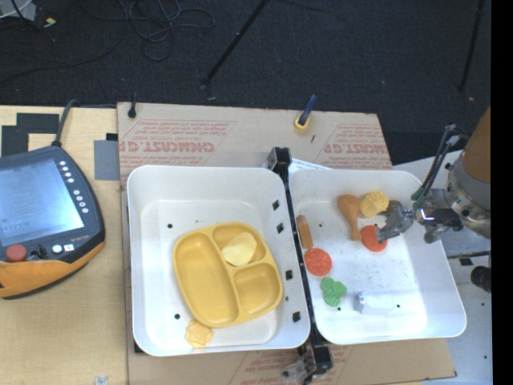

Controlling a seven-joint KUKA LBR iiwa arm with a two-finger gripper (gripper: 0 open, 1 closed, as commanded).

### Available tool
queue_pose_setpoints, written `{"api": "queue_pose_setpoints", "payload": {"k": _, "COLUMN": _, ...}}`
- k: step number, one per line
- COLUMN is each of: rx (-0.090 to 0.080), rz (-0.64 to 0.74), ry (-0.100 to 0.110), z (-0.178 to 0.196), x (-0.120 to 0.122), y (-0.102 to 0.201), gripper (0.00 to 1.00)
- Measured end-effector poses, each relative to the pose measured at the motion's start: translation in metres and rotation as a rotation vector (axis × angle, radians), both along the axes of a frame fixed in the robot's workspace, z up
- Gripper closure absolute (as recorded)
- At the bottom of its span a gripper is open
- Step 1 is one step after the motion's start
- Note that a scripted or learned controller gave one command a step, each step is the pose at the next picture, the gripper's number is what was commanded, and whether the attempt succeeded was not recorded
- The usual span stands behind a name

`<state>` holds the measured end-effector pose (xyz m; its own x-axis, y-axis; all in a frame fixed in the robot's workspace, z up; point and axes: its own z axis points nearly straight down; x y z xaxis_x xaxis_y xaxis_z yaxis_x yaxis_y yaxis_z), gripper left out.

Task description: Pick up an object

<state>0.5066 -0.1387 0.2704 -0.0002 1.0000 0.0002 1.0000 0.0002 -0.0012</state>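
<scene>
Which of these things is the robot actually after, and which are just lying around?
Job: gripper, at the red toy; the drumstick, orange disc and green toy in the right bin.

Lying about: yellow tray, left bin, handheld screen.

Dark carpeted floor across top, black cables snaking over it, thin black stand leg running diagonal. Light wooden bench top at left. Brown cardboard sheet with red mirrored print laid flat on bench, under two bins. Grey-and-orange handheld control pendant with pale screen resting at left edge, its cable going up and away. Small yellow-and-blue clamp on cardboard's far edge. Lighting even, pretty flat, soft shadows.
</scene>
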Motion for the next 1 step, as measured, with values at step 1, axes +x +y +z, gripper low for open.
{"api": "queue_pose_setpoints", "payload": {"k": 1, "rx": -0.002, "rz": -0.002, "ry": 0.003, "z": -0.0905, "x": 0.0592, "y": -0.0772, "gripper": 0.0}}
